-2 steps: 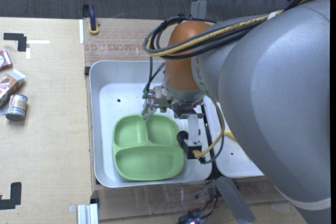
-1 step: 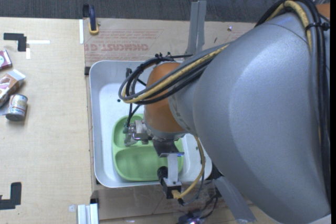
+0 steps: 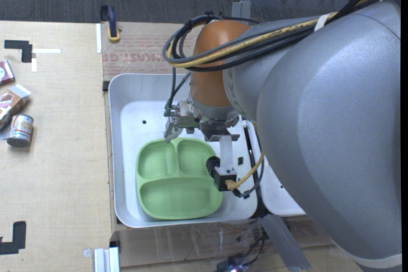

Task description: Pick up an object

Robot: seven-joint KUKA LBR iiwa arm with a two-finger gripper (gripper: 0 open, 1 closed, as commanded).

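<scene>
1. Down in the near white bin (image 3: pixel 121 137), a green divided plate (image 3: pixel 178 181) lies flat against the front wall, three compartments facing up.
2. Over the plate's far rim hangs the gripper (image 3: pixel 173 132), its tip at or just above the edge where the two small compartments meet.
3. Whether the jaws are wide or narrow I cannot tell; the wrist hides them.
4. Nothing appears lifted: the plate rests on the bin floor, so the grasp and the lift both seem left to do.
5. Off on the counter (image 3: pixel 57 200), a small can (image 3: pixel 20 130) sits well apart.
</scene>
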